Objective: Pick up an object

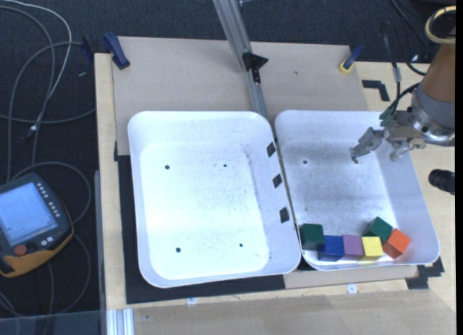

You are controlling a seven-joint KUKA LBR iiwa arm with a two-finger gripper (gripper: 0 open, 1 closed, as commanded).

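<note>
Blocks [353, 243] along bin [405, 196] edge, jaws open above

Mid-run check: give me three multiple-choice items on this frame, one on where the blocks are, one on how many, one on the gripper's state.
1. Where do the blocks lie?
A. Left bin, centre
B. Right bin, near edge
C. On the bench outside both bins

2. How many blocks are there?
A. Three
B. Six
C. Nine

3. What is the gripper doing?
A. Hanging over the right bin, nothing between its fingers
B. Clamped on the orange block
C. Hanging over the left bin

Key: 1 B, the row sits along the right bin's near wall. 2 B, two green, blue, purple, yellow, orange. 3 A, it is apart from the row, fingers spread and bare.
</note>
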